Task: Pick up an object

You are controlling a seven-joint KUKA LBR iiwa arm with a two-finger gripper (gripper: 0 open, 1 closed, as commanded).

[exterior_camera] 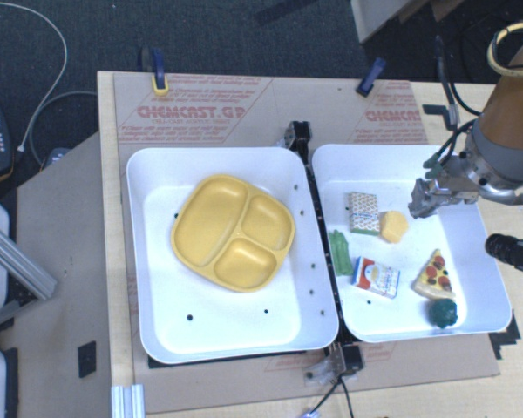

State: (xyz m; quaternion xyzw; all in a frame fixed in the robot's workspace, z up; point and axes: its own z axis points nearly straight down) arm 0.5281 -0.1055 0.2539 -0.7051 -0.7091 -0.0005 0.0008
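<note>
The right bin holds several small objects: a patterned grey block, a pale yellow chunk, a green strip, a small red, white and blue packet, a toy pizza slice and a dark teal ball. My gripper hangs over the bin's upper right part, just right of the yellow chunk and above the pizza slice. Nothing shows between its fingers.
The left bin bears a yellow three-compartment plate. A black clamp sits at the top where the two bins meet. A black part juts in over the right bin's right rim.
</note>
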